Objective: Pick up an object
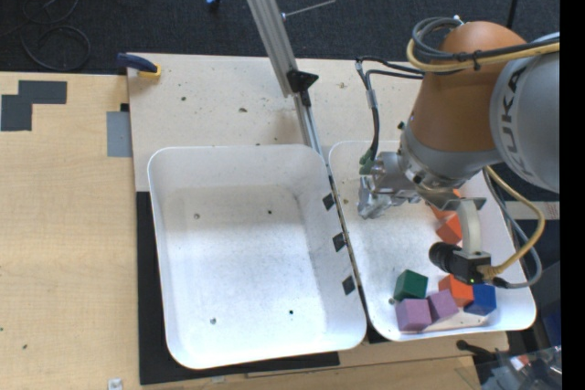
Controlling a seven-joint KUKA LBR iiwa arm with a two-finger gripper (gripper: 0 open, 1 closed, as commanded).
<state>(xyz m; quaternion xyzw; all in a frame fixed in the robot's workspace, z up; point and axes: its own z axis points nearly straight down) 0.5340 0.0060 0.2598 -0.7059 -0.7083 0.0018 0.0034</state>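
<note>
Green block [410, 284] near claw [374, 204], apart

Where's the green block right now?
The green block sits in the right bin, near its front, just above a purple block and left of the orange block.

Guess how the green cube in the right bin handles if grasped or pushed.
The green cube looks rigid with flat faces, so it should slide rather than roll. It is probably light for its size. A purple block sits close beside it, so a push would likely shift both.
</note>
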